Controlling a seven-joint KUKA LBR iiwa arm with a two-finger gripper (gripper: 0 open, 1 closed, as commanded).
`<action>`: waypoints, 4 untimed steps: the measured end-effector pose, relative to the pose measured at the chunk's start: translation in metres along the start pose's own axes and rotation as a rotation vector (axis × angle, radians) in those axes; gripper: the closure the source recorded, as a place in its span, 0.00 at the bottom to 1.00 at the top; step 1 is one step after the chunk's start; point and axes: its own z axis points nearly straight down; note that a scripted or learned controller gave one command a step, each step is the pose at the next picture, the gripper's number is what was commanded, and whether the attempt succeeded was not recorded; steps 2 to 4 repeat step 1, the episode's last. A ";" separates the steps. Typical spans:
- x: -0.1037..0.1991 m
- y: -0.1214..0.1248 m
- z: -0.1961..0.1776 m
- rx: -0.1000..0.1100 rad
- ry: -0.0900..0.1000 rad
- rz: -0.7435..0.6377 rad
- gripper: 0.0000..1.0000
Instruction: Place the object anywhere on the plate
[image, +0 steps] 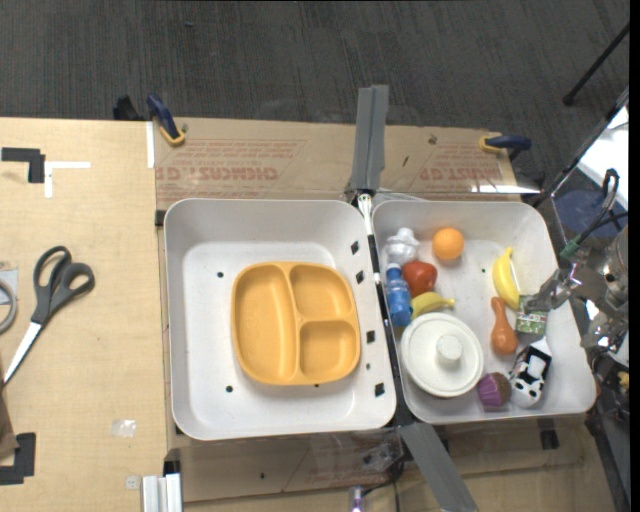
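Note:
A yellow plate (296, 322) with three compartments lies in the left bin (190, 300), with nothing on it. The toys are in the right bin (560, 250): an orange ball (448, 243), a yellow banana (506, 279), a red piece (420, 276), a blue bottle (398, 296), a white round lidded bowl (442, 353), an orange club-shaped toy (501, 325), a purple piece (492, 391) and a black-and-white cow (530, 373). My gripper (535, 314) reaches in over that bin's right side, just right of the orange club-shaped toy and above the cow.
A second small banana (432, 302) and a white crumpled item (402, 243) lie beside the bin divider. Scissors (48, 290) rest on the wooden bench at the left. Blue clamps (165, 118) hold the cardboard behind the bins.

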 end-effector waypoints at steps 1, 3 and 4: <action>-0.006 0.003 0.026 0.003 -0.001 0.253 0.00; -0.006 0.003 0.026 0.003 -0.001 0.253 0.00; -0.006 0.003 0.026 0.003 -0.001 0.253 0.00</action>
